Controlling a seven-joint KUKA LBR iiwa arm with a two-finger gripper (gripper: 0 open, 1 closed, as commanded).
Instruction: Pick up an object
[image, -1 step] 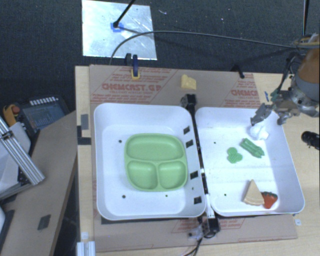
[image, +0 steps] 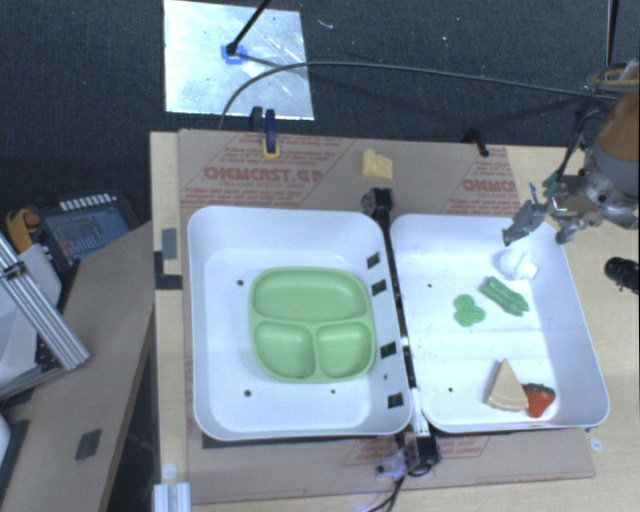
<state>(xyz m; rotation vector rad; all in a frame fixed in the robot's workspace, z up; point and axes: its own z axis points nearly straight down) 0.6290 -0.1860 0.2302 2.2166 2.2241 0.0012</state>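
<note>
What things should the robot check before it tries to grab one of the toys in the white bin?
1. Gripper is above the right white bin, near its far right corner: ok.
2. Gripper is free, with no toy between its fingers: ok.
3. A toy lies close to the gripper: ok, the small white lump sits just below it.
4. Toys have room around them: not ok for all. The green leafy piece nearly touches the white lump, and the tan wedge touches the red piece. The green round piece lies apart.
5. Green divided plate in the left white bin is out of the way: ok.
</note>
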